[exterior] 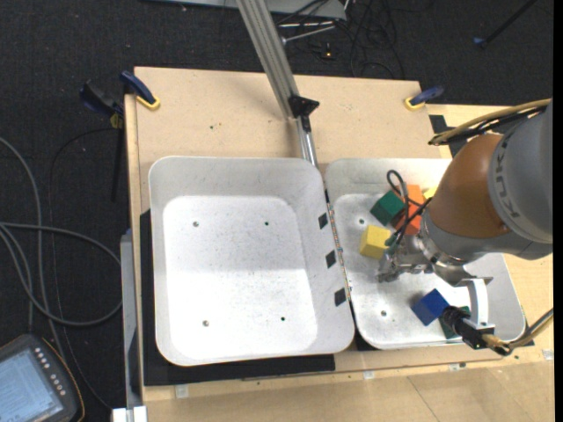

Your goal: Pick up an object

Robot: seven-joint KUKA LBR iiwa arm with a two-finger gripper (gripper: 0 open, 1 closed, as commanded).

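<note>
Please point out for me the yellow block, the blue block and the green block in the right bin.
yellow block [376, 242]: camera view, on its top face.
blue block [430, 307]: camera view, on its top face.
green block [387, 207]: camera view, on its visible top face.

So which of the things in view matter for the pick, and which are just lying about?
For the job:
- yellow block
- green block
- blue block
- right bin holding them
- gripper, low beside the yellow block

Lying about:
- left bin
- clamps on the bench's edge
- floor cables
</note>
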